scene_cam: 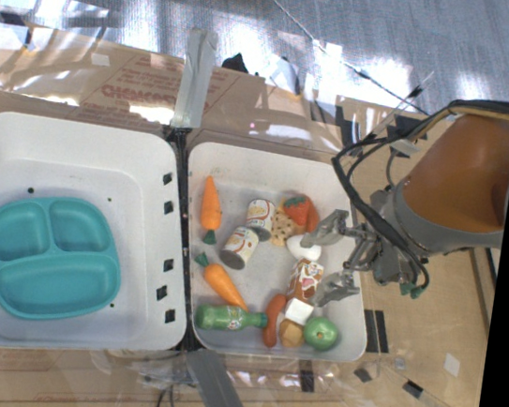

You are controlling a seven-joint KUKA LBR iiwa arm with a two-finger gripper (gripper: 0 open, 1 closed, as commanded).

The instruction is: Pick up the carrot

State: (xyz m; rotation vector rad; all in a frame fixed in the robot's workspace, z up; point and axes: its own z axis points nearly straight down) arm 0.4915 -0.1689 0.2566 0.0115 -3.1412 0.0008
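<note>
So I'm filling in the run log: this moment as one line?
phase: approach | gripper: open, over right bin | carrots: lying in bin, ungrasped

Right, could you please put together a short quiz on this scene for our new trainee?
1. True or false: the teal plate lies in the left bin.
2. Which lies nearest the gripper? A the green apple; B the green bottle; C the teal plate.
3. Do the fingers hold a carrot?

Key: 1 true. 2 A. 3 no: the fingers are open, and both carrots lie on the bin floor, off to their left in the view.
</note>
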